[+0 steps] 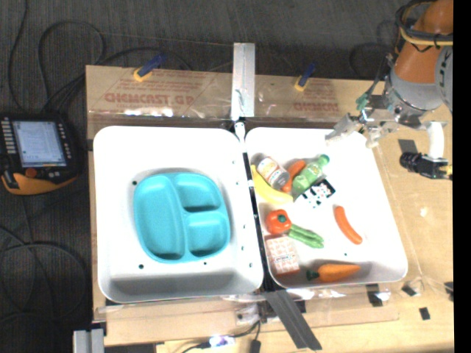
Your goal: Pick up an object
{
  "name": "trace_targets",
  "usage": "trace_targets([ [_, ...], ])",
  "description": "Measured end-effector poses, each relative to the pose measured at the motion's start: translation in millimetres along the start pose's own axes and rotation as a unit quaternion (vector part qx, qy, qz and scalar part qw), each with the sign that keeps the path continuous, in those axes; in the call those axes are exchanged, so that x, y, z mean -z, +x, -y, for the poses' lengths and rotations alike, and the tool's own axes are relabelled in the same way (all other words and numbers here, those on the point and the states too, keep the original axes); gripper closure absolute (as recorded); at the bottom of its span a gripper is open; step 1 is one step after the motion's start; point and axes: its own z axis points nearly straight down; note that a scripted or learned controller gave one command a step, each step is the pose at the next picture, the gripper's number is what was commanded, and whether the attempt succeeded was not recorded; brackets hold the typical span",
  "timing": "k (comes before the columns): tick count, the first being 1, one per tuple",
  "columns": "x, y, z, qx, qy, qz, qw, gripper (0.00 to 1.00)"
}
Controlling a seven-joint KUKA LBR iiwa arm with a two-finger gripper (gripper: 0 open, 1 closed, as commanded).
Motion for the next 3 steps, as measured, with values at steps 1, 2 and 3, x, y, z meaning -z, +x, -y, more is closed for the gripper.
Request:
trace_targets([
  [1,-123,42,25,0.073,-0.001,0.0,0.9973,0.0],
  [2,-126,76,9,0.131,-0.005,0.005,0.9913,0.0],
  [3,-116,77,8,0.131,-0.007,0.004,0.9914,1.0],
])
